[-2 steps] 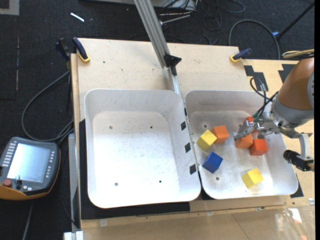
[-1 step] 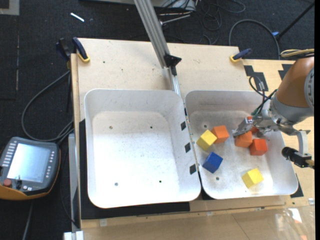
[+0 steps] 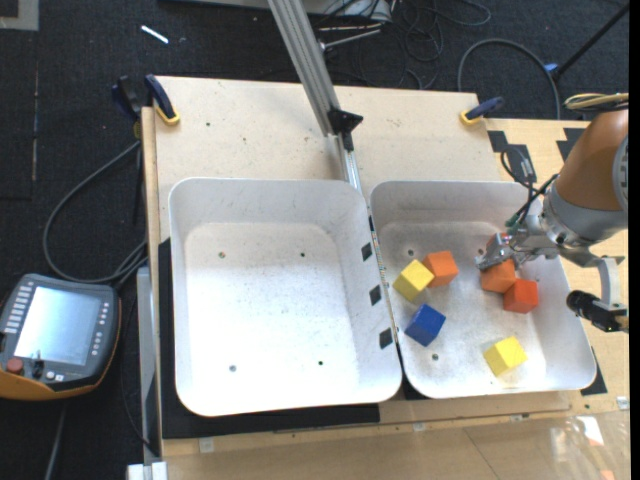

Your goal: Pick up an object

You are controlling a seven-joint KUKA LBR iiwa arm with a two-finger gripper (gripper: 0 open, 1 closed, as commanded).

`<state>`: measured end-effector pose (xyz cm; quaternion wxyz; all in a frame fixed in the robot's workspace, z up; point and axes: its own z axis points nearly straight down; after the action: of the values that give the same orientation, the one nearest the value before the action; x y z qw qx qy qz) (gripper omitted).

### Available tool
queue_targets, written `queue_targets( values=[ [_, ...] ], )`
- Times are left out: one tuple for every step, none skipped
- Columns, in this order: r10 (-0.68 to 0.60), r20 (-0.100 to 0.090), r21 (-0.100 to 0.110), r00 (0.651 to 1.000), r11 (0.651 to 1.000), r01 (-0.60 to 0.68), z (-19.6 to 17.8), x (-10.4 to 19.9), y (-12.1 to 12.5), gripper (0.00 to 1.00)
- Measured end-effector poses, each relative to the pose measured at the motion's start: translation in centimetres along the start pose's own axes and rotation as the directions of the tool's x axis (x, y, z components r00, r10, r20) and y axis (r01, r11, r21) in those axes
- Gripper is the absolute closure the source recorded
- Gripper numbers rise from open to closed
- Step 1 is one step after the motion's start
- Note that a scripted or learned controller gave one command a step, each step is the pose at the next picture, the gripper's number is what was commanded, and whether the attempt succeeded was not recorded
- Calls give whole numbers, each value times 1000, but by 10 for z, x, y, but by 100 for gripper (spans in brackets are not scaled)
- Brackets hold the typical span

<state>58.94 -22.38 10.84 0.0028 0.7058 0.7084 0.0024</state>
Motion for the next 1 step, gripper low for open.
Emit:
queue_targets(
  values=[
    [-7,-3,1,1000,1000,7,-77,116,25,100]
  ],
)
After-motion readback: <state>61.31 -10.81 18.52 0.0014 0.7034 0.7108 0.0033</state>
